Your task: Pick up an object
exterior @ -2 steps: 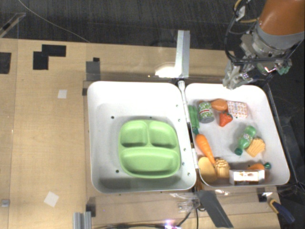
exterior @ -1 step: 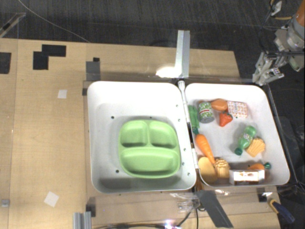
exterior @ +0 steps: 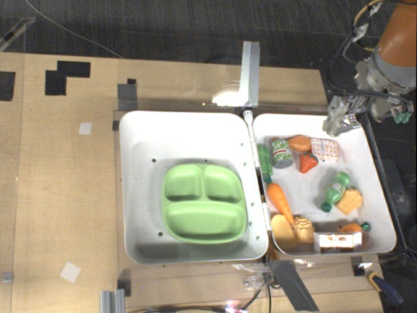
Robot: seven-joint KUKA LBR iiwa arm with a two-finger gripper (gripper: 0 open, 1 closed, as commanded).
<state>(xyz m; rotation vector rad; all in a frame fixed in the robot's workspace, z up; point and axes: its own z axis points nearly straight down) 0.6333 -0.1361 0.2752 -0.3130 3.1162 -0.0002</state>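
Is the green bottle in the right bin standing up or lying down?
Lying down. The green bottle rests on its side on the right bin floor, tilted diagonally, touching a yellow toy.

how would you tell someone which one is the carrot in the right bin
Look at the right bin, the one crowded with toy food, and go to its left wall beside the divider. The carrot lies there slanting, just below the middle, above a tan rounded piece. It is the one long, tapered, plain orange item; the other orange pieces are shorter and rounder.
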